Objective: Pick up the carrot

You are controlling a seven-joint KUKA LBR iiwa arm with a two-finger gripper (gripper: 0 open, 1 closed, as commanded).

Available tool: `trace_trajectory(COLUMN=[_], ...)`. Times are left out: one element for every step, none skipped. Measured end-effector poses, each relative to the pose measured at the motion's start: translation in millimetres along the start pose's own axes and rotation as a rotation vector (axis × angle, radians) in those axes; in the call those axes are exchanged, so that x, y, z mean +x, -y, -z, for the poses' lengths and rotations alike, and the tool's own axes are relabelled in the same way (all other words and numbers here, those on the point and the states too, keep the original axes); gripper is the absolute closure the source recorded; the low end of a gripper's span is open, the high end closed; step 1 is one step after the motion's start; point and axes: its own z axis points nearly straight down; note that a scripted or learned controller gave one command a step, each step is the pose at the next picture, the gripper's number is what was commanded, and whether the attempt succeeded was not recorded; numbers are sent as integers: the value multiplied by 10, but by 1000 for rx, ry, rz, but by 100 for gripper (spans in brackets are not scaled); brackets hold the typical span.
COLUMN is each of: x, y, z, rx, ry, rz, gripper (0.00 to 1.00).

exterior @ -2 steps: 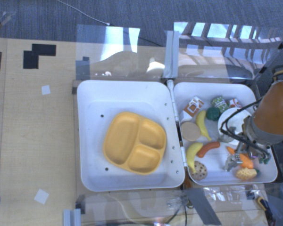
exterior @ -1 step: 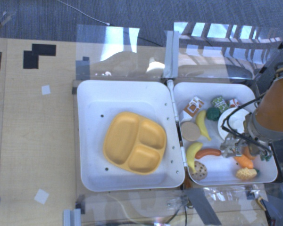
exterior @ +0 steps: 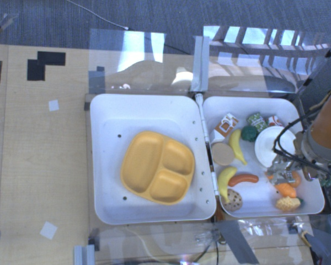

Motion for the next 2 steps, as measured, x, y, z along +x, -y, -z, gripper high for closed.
trace_trajectory(x=[-87,-32], y=[-484,-337], z=[547,522], rx=[-1,0], ry=[3,2], rz=[212,385], gripper=[100,100])
